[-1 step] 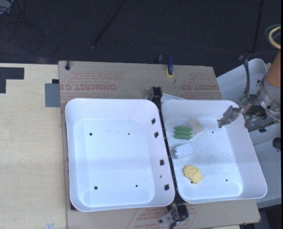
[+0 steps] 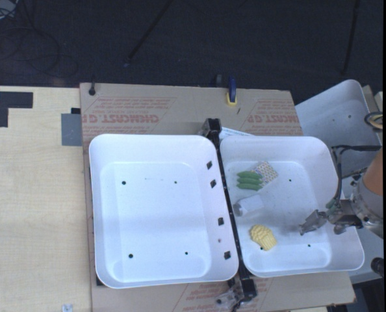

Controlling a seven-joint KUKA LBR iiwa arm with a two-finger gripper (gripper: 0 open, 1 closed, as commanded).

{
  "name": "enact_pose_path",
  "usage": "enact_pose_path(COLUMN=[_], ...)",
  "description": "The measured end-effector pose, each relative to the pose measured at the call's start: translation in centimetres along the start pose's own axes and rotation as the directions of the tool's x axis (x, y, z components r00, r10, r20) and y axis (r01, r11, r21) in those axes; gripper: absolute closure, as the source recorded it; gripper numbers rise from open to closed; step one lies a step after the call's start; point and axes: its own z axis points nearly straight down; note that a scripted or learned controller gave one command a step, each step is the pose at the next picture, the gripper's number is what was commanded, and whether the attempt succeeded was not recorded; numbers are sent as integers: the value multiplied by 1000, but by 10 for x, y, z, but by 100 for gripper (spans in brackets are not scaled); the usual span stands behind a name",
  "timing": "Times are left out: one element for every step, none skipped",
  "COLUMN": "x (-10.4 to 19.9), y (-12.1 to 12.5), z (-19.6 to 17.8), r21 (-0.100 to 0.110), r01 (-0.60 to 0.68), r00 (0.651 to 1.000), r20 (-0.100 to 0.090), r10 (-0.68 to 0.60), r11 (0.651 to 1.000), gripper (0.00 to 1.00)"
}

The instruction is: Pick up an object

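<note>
Hovering over the right bin (image 2: 310, 149), right of the yellow corn (image 2: 263, 236), the gripper (image 2: 313, 224) is seen; its grip state cannot be told.

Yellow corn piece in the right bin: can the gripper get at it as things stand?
Probably yes. The gripper sits low in the right bin, beside the yellow corn piece, with bare floor between them.

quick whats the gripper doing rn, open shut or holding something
gripper: low over the right bin, nothing seen between its fingers; open or shut cannot be told.
</note>
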Motion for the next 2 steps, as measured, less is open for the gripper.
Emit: enact_pose_path(x=[45, 18], y=[55, 105], z=[51, -58], r21=[-14, -28], r01=[10, 7], r00=[1000, 1000], r20=[4, 11], r10=[-10, -6], r11=[1000, 1000], gripper=[0, 0])
